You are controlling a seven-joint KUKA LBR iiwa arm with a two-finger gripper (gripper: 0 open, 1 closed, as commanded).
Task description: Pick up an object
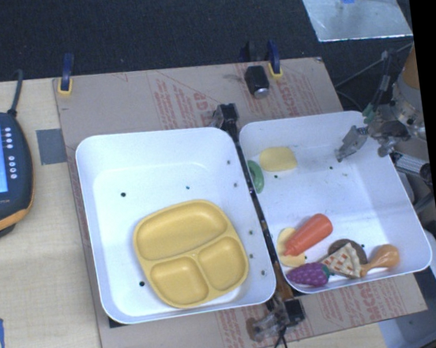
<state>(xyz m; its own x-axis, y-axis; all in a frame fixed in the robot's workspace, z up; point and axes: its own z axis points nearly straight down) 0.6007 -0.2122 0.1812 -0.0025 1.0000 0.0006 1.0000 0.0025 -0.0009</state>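
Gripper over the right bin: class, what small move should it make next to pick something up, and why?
Probably travel leftward and lower toward the pale yellow rounded toy. The two-finger gripper sits at the shallow white right bin's far right corner with nothing between its fingers, and that toy lies alone nearby, while the orange toy carrot sits in a crowded cluster.

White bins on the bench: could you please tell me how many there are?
2. The left shallow white plastic bin holds a yellow divided tray; the right shallow white plastic bin sits beside it.
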